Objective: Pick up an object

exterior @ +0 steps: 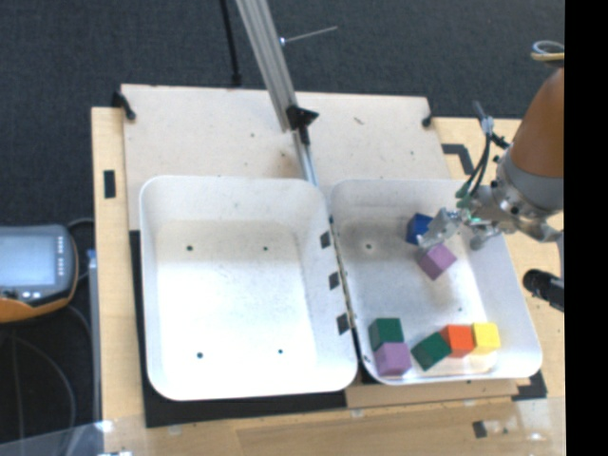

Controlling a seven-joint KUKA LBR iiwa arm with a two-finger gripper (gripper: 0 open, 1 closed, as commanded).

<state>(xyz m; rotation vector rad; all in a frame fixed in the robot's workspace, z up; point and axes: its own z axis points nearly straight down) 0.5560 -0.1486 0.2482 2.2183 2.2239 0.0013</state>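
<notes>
Landmark: right-hand shallow white plastic bin, beside a matching left-hand white bin.
Arm: grey arm with an orange band reaches over the right bin's far right part.
Gripper: two-finger gripper hangs over the bin's upper middle, just above a small tilted purple cube.
Grip state: cannot tell; the cube sits just below the tip, and no grasp is visible.
Neighbour: small blue cube lies just left of the gripper, near the purple one.
Other pieces: along the bin's near wall sit a green cube, a second purple cube, a darker green cube, an orange cube and a yellow cube.
Handling: the tilted purple cube looks light and rigid, probably smooth.
Hold: pinch two opposite flat faces, not the corners; its tilt could make it twist out.
</notes>
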